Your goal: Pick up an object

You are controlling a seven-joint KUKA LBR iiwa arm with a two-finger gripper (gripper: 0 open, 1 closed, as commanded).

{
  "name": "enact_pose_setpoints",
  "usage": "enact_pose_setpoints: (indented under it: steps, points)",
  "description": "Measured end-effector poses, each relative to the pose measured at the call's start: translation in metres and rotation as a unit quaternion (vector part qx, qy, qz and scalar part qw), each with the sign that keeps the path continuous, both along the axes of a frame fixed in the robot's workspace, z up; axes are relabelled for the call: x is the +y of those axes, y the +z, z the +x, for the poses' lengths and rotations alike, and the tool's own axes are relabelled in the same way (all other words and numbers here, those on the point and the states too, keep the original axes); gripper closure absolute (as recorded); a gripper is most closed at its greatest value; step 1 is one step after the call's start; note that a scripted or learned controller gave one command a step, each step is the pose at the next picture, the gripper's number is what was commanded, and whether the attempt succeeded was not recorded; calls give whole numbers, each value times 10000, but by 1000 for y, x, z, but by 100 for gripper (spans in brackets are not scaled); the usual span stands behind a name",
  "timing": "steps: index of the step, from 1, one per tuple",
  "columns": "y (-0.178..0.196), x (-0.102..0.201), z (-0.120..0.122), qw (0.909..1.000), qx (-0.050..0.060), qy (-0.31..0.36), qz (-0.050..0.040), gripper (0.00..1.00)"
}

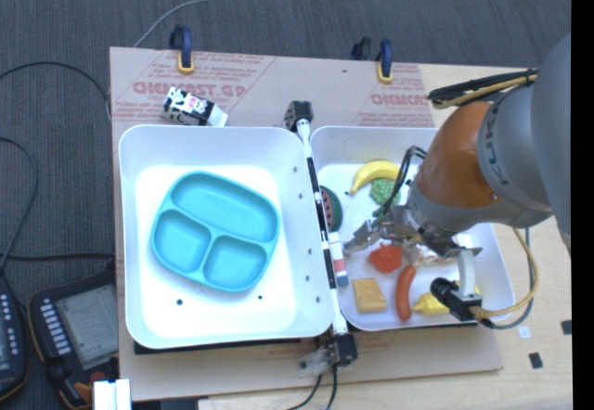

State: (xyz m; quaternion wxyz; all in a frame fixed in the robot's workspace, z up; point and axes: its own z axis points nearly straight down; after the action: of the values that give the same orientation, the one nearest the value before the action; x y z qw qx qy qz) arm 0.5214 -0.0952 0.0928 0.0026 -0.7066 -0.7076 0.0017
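The gripper (pixel 388 237) hangs low over the right bin (pixel 497 292), fingers spread and holding nothing. A red tomato (pixel 385 259) lies just beneath and between them; a sausage (pixel 404 292), a cracker (pixel 368 295) and a banana (pixel 373 175) lie nearby. The left bin (pixel 135 213) holds a blue divided plate (pixel 215 230).

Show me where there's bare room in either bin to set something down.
Left bin: bare floor rings the blue tray, widest along the near edge and far corners. Right bin: crowded, with the banana, tomato, cracker and sausage packed around the gripper; little bare floor shows there.
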Motion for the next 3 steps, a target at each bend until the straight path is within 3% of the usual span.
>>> enact_pose_setpoints:
  steps: [1, 2, 3]
  points:
    - [6, 0, 0, 10000, 18, 7, -5, 100]
    - [6, 0, 0, 10000, 19, 7, -4, 0]
    - [13, 1, 0, 10000, 46, 14, -3, 100]
